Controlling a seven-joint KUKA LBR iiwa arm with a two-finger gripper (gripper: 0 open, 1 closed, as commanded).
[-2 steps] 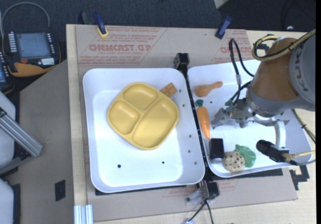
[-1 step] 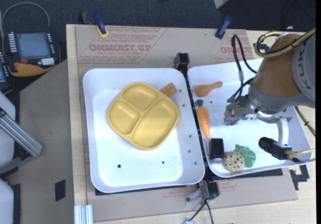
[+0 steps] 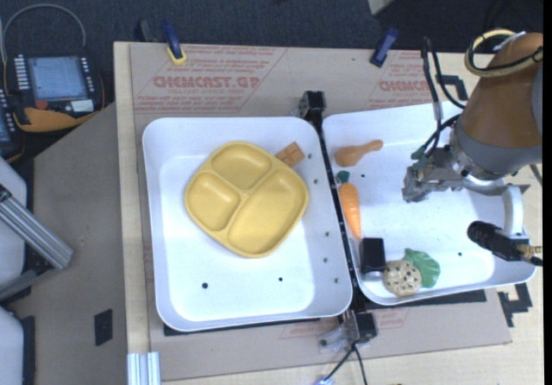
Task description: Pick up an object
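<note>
While the grey two-finger claw (image 3: pixel 417 186) hovers low over bare floor in the right-hand shallow white bin (image 3: pixel 448 129), its state unclear, the orange plastic carrot (image 3: pixel 349 209) lies well apart by the divider.

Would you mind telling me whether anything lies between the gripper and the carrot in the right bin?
Nothing visible does. The gripper hangs over bare white floor of the right bin, and the carrot lies to its left across open floor.

One fixed camera over the bench

Mounted high above the bench (image 3: pixel 259 64), it looks down at a slant, far enough back to frame both white bins (image 3: pixel 164 202); the arm (image 3: pixel 504 107) enters from the bench's right side
</note>
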